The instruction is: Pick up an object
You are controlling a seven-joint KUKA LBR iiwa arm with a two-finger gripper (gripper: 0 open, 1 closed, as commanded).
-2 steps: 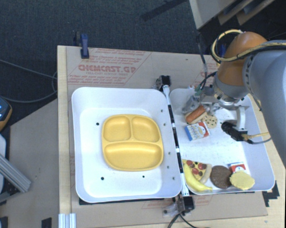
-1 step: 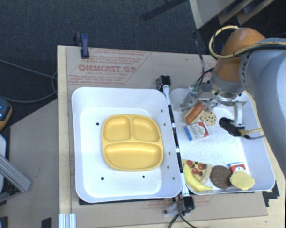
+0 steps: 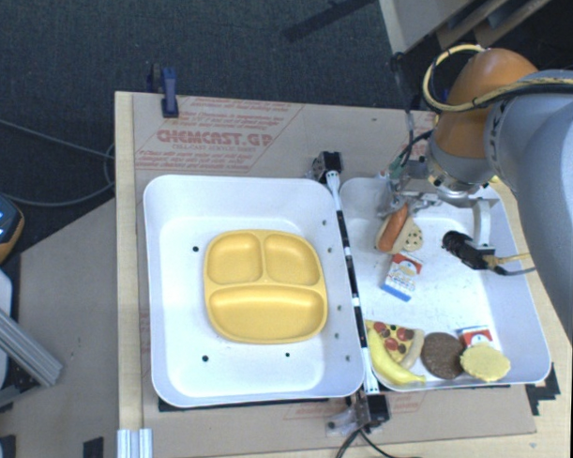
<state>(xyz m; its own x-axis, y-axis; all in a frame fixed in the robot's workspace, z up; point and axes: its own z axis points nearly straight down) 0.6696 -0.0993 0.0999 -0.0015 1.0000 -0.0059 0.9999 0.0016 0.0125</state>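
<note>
Here, a small orange-brown toy hot dog (image 3: 392, 229) is addressed by the two-finger gripper (image 3: 406, 201).
It lies at the right bin's (image 3: 518, 307) far left; whether it is gripped cannot be told. Probably light, stiff and slippery, it is best taken across its middle.

Dark carpet (image 3: 77, 56) surrounds the brown bench (image 3: 215, 136).

Yellow three-compartment plastic plate (image 3: 265, 286) in white left bin (image 3: 170, 351); right bin (image 3: 522, 326): orange hot dog (image 3: 392, 229), yellow banana (image 3: 387, 361), brown round patty (image 3: 442, 355), red-white-blue carton (image 3: 402, 276); tan cardboard surface (image 3: 215, 136), red lettering.
</note>
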